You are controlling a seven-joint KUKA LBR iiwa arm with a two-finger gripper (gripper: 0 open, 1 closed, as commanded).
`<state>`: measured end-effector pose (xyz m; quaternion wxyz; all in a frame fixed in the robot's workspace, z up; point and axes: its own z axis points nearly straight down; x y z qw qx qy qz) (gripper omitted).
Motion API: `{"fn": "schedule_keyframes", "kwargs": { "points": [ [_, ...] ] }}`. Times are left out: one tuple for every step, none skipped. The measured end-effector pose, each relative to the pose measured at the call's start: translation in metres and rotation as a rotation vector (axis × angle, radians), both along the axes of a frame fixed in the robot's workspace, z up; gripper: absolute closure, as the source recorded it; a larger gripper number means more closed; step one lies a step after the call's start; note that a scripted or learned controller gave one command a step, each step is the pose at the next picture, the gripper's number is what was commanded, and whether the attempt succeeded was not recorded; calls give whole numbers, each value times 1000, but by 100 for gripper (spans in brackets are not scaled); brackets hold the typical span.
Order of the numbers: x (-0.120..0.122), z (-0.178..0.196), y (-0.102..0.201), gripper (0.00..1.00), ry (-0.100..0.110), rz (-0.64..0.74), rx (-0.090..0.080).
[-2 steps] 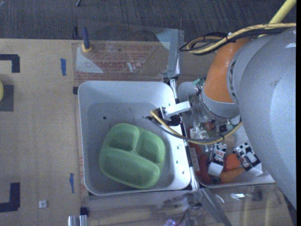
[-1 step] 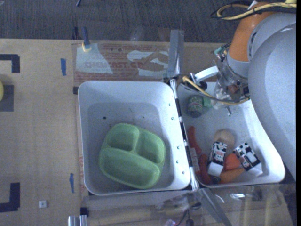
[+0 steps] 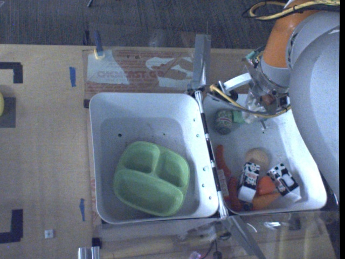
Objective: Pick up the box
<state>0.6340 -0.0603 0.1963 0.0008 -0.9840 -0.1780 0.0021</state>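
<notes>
Two white bins sit side by side on the wooden surface [image 3: 43, 161]. The left bin [image 3: 102, 117] holds a green divided plate [image 3: 152, 178], tilted a bit, toward the near half of that bin. The right bin [image 3: 302, 161] holds the clutter.

Task things: two small boxes with black-and-white cow print lie at the near end of the right bin. One cow-print box [image 3: 249, 181] stands roughly upright, touching an orange carrot-like toy [image 3: 265, 190] on its right. The second cow-print box [image 3: 284, 181] lies tilted just right of that, also against the orange toy. A red elongated toy [image 3: 226, 177] lies along the divider wall, left of the first box. A round tan object [image 3: 258, 156] sits just behind the first box.

The arm [image 3: 318, 58], grey with an orange band, comes in from the right. The gripper [image 3: 257, 108] hangs over the far end of the right bin, with cables looped about it. A small green can-like item [image 3: 224, 121] lies just left of the gripper, near the divider wall. Whether the fingers are released or clenched, cannot tell; they are blurred against the cables and bin wall. Nothing is seen between them.

Both boxes lie well apart from the gripper, at the opposite, near end of the right bin, with the tan object between.
</notes>
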Motion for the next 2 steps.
{"fn": "schedule_keyframes", "kwargs": {
  "points": [
    [-40,-69,-61,100,1,-159,1],
    [-34,16,47,100,-4,-64,0]
  ]
}}
